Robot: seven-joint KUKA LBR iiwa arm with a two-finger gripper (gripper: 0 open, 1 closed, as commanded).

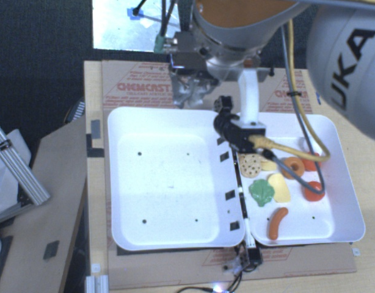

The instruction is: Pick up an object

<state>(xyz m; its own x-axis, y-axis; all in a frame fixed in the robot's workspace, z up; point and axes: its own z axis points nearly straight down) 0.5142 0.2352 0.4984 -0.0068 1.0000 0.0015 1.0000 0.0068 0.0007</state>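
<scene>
The toys lie in the right bin (343, 221), all just below the gripper (189, 93) and toward the view's right of it. Nearest is a spotted cookie (250, 165). Below it sits a green toy (261, 191), touching a yellow piece (280, 187). An orange ring (294, 165) lies just right of the cookie, with a red piece (314, 191) beyond it. The sausage (276, 223) lies farthest down, apart from the rest. A yellow cable (300, 118) and a dark one loop over the ring and the red piece. The gripper hangs near the far rim, above the gap between the bins; how far it is open cannot be told, and nothing can be seen in it. The left bin (123, 224) lies below and left of it.
</scene>
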